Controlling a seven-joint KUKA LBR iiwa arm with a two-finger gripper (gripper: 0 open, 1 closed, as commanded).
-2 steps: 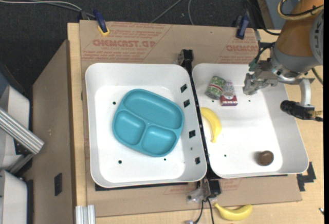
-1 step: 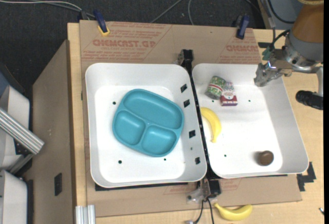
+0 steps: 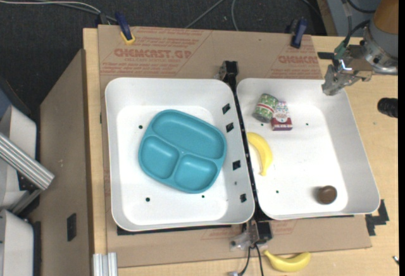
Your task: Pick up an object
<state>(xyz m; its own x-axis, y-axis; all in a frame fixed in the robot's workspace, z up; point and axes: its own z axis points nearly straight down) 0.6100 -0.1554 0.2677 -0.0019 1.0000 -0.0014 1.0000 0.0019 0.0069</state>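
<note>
In the right bin (image 3: 342, 142) lie a yellow banana (image 3: 261, 152) against the left wall, a green and white packet (image 3: 266, 107) with a small red and white box (image 3: 281, 118) beside it near the back, and a brown round object (image 3: 326, 194) at the front right. My gripper (image 3: 333, 83) hangs over the right bin's back right corner, above the rim, well away from all of these. Nothing shows between its fingers.
The left bin (image 3: 120, 142) holds a blue divided tray (image 3: 182, 150). A second banana (image 3: 290, 261) lies on the bench in front of the bins. Clamps (image 3: 125, 29) hold the cardboard sheet at the back, and cables run behind it.
</note>
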